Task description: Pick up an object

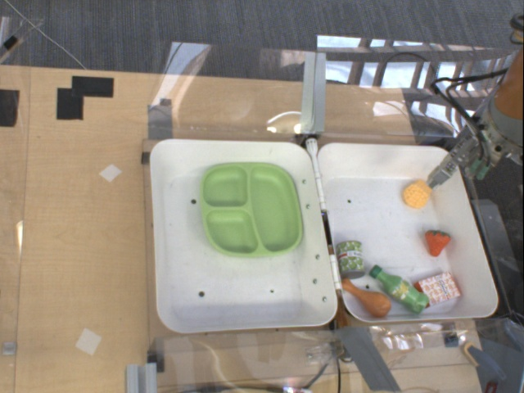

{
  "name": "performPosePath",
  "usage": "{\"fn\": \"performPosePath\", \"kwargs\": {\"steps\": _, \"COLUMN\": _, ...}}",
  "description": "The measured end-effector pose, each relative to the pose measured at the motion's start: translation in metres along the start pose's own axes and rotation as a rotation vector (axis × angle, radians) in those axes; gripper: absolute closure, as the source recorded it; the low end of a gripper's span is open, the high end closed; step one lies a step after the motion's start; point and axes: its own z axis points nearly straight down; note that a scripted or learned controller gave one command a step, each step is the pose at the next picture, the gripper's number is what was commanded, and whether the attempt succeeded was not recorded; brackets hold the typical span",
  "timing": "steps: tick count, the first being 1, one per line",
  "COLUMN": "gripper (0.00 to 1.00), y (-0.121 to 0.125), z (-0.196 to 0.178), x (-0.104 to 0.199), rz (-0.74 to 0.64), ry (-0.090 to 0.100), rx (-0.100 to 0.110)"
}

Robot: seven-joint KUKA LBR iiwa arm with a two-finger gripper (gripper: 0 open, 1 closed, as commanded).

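We see the left bin [176, 301] carrying a green divided plate [250, 209]. In the right bin [368, 174], near its far right corner, the tool [443, 175] seems to touch the yellow waffle [417, 194]; its fingers' spread we cannot tell.

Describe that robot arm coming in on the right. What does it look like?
The arm is grey with an orange band near its wrist. Black cables loop beside it. It ends in a slim grey metal hand with narrow fingers, and a greenish part sits near the wrist.
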Motion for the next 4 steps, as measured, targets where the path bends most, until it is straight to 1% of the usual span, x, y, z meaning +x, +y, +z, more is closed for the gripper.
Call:
{"fn": "performPosePath", "kwargs": {"steps": 1, "gripper": 1.0, "y": 0.011, "z": 0.006, "x": -0.03, "rz": 0.3, "ry": 0.0, "rx": 0.001}}
{"fn": "performPosePath", "kwargs": {"steps": 2, "gripper": 1.0, "y": 0.078, "z": 0.129, "x": 0.05, "rz": 0.006, "ry": 0.0, "rx": -0.004}}
{"fn": "performPosePath", "kwargs": {"steps": 4, "gripper": 1.0, "y": 0.083, "z": 0.103, "x": 0.046, "rz": 0.0, "ry": -0.015, "rx": -0.014}}
